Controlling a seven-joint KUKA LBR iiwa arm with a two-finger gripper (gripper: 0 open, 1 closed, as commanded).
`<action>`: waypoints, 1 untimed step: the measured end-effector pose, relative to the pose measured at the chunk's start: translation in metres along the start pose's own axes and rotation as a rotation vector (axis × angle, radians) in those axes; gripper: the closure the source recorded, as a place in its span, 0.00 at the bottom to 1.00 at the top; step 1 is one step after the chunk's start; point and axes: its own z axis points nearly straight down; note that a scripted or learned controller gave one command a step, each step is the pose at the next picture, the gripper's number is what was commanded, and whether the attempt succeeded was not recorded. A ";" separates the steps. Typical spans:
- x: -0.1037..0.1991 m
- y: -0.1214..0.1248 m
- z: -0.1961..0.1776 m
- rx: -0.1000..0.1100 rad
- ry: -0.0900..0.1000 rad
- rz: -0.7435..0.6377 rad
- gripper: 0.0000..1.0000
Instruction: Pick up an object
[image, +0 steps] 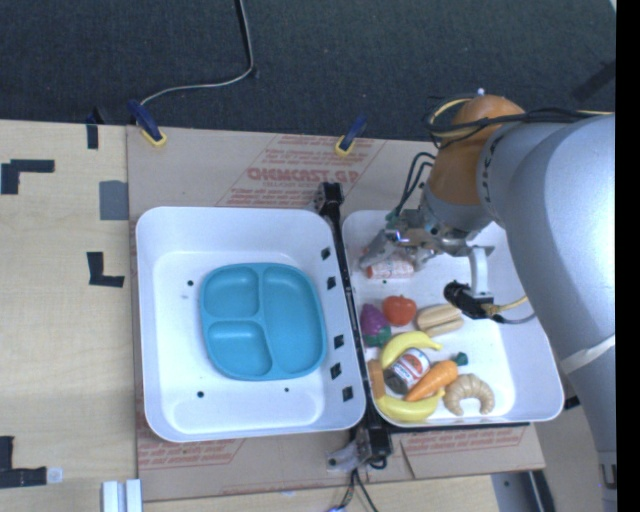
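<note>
My gripper (393, 246) is low over the back left part of the right bin (527, 352), below the orange band (462, 160). Just in front of it lies a small white and red packet (388, 268), close to the gripper or touching it; I cannot tell which. Further forward lie a red tomato (399, 309), a purple piece (372, 320), a hot dog bun (439, 319), a yellow banana (404, 346), a small can (407, 371), a carrot (436, 378) and a croissant (470, 393).
The left bin (165, 300) holds a blue divided plate (263, 320). A black clip strip (336, 290) runs between the two bins. The grey arm (560, 220) covers the right bin's back right side. A black cable (478, 300) loops above the bun.
</note>
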 end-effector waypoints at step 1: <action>0.000 0.000 -0.010 0.001 0.000 -0.001 1.00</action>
